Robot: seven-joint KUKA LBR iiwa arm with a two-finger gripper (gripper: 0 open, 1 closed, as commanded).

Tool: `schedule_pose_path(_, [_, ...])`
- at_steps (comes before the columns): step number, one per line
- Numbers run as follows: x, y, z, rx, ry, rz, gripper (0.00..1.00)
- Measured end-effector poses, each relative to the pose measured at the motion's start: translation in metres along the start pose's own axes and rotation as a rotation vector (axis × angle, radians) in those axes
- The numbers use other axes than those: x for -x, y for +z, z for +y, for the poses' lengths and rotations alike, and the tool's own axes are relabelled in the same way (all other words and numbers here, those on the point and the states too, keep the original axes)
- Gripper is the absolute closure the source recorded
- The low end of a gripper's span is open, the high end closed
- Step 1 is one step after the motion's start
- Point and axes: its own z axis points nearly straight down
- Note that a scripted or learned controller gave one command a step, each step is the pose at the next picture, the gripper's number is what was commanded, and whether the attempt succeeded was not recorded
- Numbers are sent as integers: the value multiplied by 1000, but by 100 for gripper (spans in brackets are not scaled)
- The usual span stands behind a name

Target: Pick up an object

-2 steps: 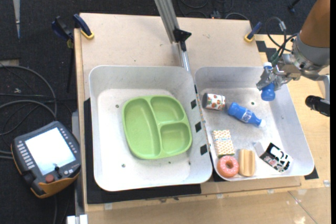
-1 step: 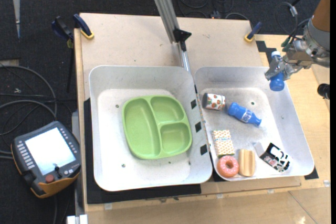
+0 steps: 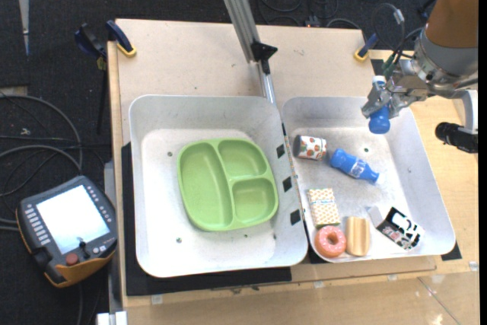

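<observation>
My gripper (image 3: 378, 112) hangs over the far side of the right bin (image 3: 415, 164), reaching in from the right. A small blue object (image 3: 379, 123) sits between its fingertips, lifted off the bin floor. Below it in the same bin lie a blue bottle (image 3: 354, 165), a small red-and-white patterned cup (image 3: 310, 148), a checkered orange packet (image 3: 323, 205), a pink donut (image 3: 330, 241), a tan bread roll (image 3: 358, 236) and a black-and-white item (image 3: 400, 228).
The left bin (image 3: 152, 240) holds a green divided plate (image 3: 228, 183). A grey metal pole (image 3: 240, 4) slants down to the gap between the bins. A teach pendant (image 3: 67, 228) lies on the floor at left. Yellow clamps (image 3: 125, 49) grip the bench's far corners.
</observation>
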Motion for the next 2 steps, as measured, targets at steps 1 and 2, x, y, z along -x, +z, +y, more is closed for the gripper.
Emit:
schedule_pose_path(1, [-52,-6,5,2,-1,0,100])
schedule_pose_path(2, [-105,-10,11,2,-1,0,100])
